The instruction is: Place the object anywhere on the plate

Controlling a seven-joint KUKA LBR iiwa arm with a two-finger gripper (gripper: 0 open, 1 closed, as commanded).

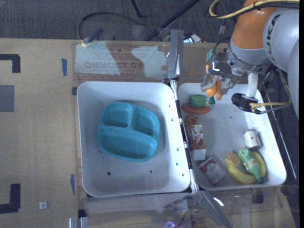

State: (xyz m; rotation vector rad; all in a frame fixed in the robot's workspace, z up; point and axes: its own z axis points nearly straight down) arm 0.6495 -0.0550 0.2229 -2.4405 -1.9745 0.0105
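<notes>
we saw the grey arm [280,27], its orange band uppermost, reaching in from the right above the far end of the right bin [228,127]. its gripper [212,90] hung over that bin's far left corner with a small orange object [212,91] pinched between its fingers, lifted clear of the bin floor. directly beneath and just to the left lay a green ridged piece [196,100] resting on a red-orange sausage-shaped toy [196,109].

the blue plate [128,130], divided into three compartments, sat in the middle of the left bin [90,141], well apart from the gripper and with the divider between the bins lying between them.

further down the right bin's left wall we noted a brown and white packet [196,137], and near the bin's front a small red and white carton [212,170]. a yellow banana [240,171] lay at the front right corner with a green bottle-like item [251,163] across it, and a small pale can [251,138] stood just beyond them. a black fitting with a yellow cable [244,101] hung over the bin's far right side.

the bins rested on a light wooden bench [38,141], and a sheet of clear plastic [118,61] lay behind the left bin.
</notes>
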